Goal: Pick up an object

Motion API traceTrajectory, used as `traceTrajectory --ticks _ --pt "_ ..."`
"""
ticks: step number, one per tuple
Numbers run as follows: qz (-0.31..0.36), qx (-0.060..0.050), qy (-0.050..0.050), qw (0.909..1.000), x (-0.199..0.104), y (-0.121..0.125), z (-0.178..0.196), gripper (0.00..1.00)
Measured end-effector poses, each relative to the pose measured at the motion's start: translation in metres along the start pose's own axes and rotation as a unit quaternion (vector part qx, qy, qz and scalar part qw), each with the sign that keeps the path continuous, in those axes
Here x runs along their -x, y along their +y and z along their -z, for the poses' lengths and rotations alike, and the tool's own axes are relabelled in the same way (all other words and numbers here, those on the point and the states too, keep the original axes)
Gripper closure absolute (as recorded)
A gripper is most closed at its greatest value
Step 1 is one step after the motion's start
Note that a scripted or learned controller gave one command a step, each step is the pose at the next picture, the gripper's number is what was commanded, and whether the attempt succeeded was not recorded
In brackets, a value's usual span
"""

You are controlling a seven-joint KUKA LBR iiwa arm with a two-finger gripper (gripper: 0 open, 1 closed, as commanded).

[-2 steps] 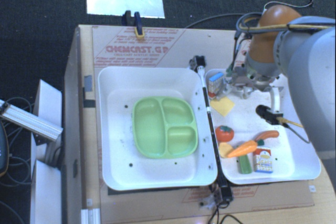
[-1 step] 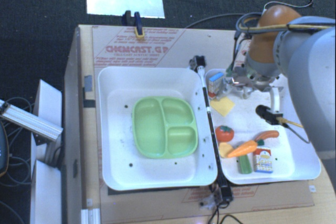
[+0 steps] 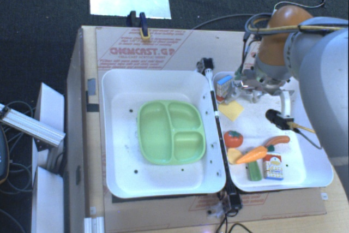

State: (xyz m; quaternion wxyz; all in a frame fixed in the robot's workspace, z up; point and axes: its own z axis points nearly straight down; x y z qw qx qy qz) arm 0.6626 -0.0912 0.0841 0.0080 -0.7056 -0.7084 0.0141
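Within right bin, far-left corner: a small can [image 3: 223, 86] with a blue-and-white top and a red side is stood against the dividing wall.
Yellow slice [image 3: 232, 111]: laid flat just nearer than the can, close to the same wall.
Tomato [image 3: 233, 139]: placed nearer again, by the dividing wall, with a small yellow piece [image 3: 234, 156] touching its near side.
Carrot [image 3: 252, 155]: laid at a slant from the yellow piece towards the sausage [image 3: 277, 140], which is set to the right of the tomato.
Green piece [image 3: 254, 171]: located at the near edge, just below the carrot, with a small red-and-white box [image 3: 274, 166] beside it on the right.
Hand [image 3: 252, 94]: positioned over the far end of the right bin, just right of the can and beyond the yellow slice; whether it is open or closed cannot be told.
Arm [image 3: 322, 79]: extended in from the right, with the orange band [image 3: 286, 19] above the hand.
Right bin [image 3: 326, 174]: shallow, white.
Left bin [image 3: 122, 117]: occupied by a green divided plate [image 3: 170, 132], laid flat near its centre.
Worktop [image 3: 142, 52]: covered with printed brown card; both bins are carried side by side.
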Motion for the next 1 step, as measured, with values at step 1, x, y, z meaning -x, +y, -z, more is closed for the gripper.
traceTrajectory --ticks 1 --pt "0.0 0.0 0.0 1.0 0.0002 0.0 -0.0001 0.0"
